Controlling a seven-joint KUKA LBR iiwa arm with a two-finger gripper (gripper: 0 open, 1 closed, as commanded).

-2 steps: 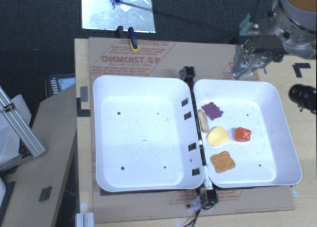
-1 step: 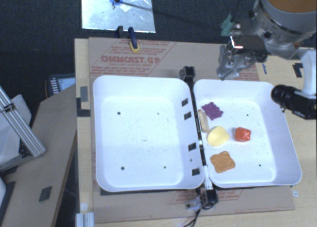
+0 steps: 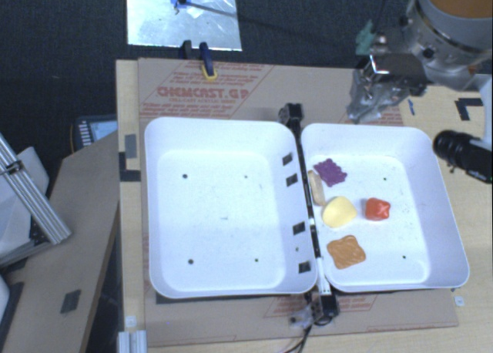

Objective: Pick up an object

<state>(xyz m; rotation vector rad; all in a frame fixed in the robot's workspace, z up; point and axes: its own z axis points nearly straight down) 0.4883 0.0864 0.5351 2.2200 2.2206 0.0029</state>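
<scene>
The gripper (image 3: pixel 370 106) hangs past the right bin's (image 3: pixel 431 189) far rim; I cannot tell its state. In that bin's left half lie small toys, probably light. Largest to smallest: orange slab (image 3: pixel 346 251), near, flat, likely awkward to pinch; yellow lump (image 3: pixel 339 211), rounded, best gripped across its middle; purple piece (image 3: pixel 330 171); red piece (image 3: pixel 377 209); tan stick (image 3: pixel 316 186), against the left wall.

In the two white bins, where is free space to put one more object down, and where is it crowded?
The left bin has a bare floor from wall to wall. In the right bin, the strip along the right wall and the near corner are free. It is crowded by the divider: purple piece, beige piece, yellow piece, red piece, orange piece.
</scene>
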